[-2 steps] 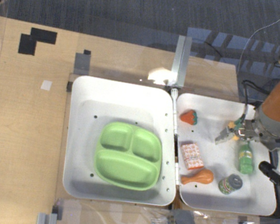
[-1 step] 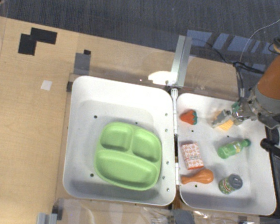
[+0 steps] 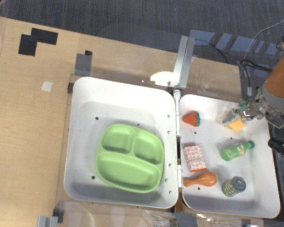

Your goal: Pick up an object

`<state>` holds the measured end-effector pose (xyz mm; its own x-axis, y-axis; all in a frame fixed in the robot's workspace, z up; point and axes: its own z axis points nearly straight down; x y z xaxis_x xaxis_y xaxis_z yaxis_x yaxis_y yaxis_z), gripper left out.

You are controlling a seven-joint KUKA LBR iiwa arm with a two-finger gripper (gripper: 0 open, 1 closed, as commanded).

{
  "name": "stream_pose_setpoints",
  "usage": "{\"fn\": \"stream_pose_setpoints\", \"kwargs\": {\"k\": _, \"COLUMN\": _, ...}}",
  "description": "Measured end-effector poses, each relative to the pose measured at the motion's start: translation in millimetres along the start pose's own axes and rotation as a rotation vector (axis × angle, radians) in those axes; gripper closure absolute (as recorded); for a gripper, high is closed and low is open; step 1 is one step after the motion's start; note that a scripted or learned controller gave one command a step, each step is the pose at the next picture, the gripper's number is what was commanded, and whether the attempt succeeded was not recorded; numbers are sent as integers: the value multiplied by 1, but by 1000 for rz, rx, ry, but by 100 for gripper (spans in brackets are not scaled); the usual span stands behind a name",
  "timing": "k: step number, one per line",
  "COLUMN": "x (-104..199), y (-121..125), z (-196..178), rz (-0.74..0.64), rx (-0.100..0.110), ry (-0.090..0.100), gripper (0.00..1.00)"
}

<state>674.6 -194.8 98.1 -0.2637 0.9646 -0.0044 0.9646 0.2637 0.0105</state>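
So the arm's hand (image 3: 241,113) is down in the back right corner of the right bin (image 3: 261,202), sitting right on top of a small yellow wedge-shaped block (image 3: 236,125) — looks like toy cheese, and my guess is that's the pick target. Can't honestly tell whether the hand has closed on it or is just hovering over it, it's too small and cluttered there. The rest of the toys are scattered loosely, well apart from each other, which makes sense for random grab attempts: a red strawberry (image 3: 192,118) near the bin's back left corner, a glossy green bottle (image 3: 236,150) lying on its side mid-bin, a pink-checked box (image 3: 194,157) by the left wall, an orange drumstick-shaped piece (image 3: 200,180) and a small round can (image 3: 233,186) along the front edge. The left bin (image 3: 81,128) holds a smooth, lime-green divided plate (image 3: 130,157) — three compartments, rounded corners, sitting flat toward the front.
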Motion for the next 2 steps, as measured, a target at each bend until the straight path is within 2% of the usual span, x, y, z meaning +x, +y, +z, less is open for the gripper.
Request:
{"fn": "stream_pose_setpoints", "kwargs": {"k": 1, "x": 85, "y": 21, "z": -137, "rz": 129, "rx": 6, "ry": 2, "gripper": 100}}
{"fn": "stream_pose_setpoints", "kwargs": {"k": 2, "x": 135, "y": 33, "z": -86, "rz": -123, "rx": 8, "ry": 5, "gripper": 100}}
